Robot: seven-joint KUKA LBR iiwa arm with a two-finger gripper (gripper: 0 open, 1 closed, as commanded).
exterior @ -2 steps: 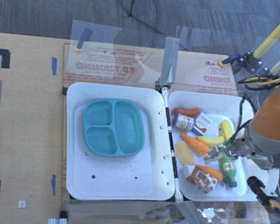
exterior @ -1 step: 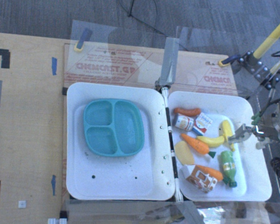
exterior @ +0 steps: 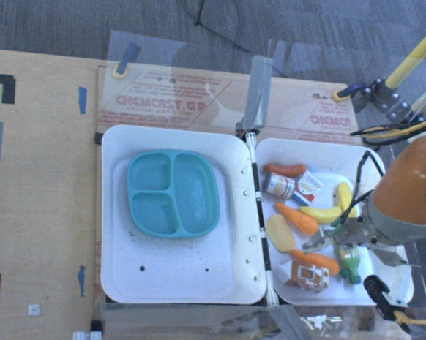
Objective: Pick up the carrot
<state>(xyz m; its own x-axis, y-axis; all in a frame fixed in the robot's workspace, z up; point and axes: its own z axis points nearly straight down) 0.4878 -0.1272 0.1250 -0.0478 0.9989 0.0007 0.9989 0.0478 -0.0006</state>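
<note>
A: Start with the bins. What sits where?

B: Two white bins side by side. The left bin (exterior: 110, 267) carries a teal divided plate (exterior: 173, 193), with three compartments, lying toward that bin's 11 o'clock. The right bin (exterior: 398, 286) is crowded with toy food.

A: And the carrot?

B: The carrot (exterior: 297, 218) lies near the middle of the right bin, tilted, its thick end toward 10 o'clock and its tip toward 4. A pale yellow rounded piece (exterior: 282, 233) touches it at 7 o'clock. A small can (exterior: 278, 185) stands just at its 11 o'clock, and a reddish sausage (exterior: 285, 169) lies beyond that at 12. A second orange piece (exterior: 316, 260) lies lower, at about 5 o'clock from the carrot.

A: Anything else nearby?

B: A banana (exterior: 325, 212) at the carrot's 2 o'clock, a white packet with red print (exterior: 309, 185) at 1 o'clock, a green item (exterior: 350, 264) at 4 o'clock, and an orange-and-white box (exterior: 307, 277) at 5 o'clock by the bin's lower rim.

A: Where is the arm?

B: It comes in from 3 o'clock, its orange band over the bin's right edge. The gripper (exterior: 323, 241) hangs just at the carrot's 4 o'clock, close beside its tip.

A: Clenched or released?

B: I cannot tell; the metal parts blur together there. Nothing is visibly between them, and the carrot rests on the bin floor.
</note>
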